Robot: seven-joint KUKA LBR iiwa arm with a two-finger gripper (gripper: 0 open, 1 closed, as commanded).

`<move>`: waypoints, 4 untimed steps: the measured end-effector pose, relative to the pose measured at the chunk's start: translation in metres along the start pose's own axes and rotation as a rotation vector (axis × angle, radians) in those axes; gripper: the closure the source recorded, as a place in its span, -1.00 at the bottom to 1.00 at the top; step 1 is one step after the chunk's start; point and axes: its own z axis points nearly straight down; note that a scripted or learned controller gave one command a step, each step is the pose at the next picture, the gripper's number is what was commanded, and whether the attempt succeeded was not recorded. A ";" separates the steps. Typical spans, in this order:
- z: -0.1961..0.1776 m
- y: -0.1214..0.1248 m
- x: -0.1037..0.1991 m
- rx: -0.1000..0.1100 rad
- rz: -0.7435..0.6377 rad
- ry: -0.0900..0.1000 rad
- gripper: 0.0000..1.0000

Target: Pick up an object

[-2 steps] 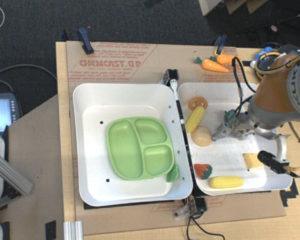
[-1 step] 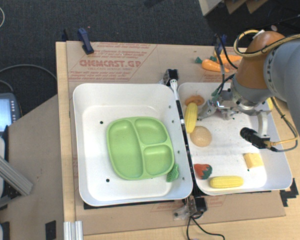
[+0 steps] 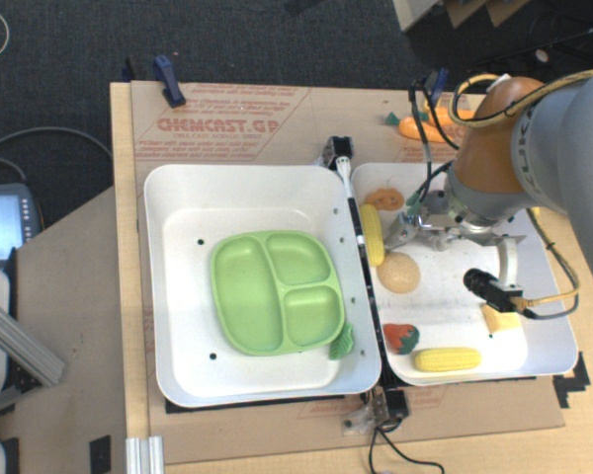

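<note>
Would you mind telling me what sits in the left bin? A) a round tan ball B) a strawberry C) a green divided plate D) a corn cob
C: the green divided plate lies in the left bin, while the corn cob, strawberry and tan ball lie in the right bin.

Grey arm (image 3: 563, 136) reaching in from the right, orange band above wrist, end effector (image 3: 415, 227) lowered

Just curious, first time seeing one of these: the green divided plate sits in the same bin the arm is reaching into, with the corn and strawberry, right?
Not quite. The camera view shows the green divided plate in the left bin, while the arm reaches into the right bin, where the corn and strawberry lie.
</note>
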 end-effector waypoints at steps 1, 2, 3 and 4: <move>0.001 -0.030 -0.003 0.005 0.002 0.004 -1.00; 0.002 0.040 -0.019 0.010 0.000 0.004 -1.00; 0.006 0.056 -0.006 0.054 0.011 0.005 -1.00; 0.006 0.055 -0.023 0.055 0.010 0.015 -1.00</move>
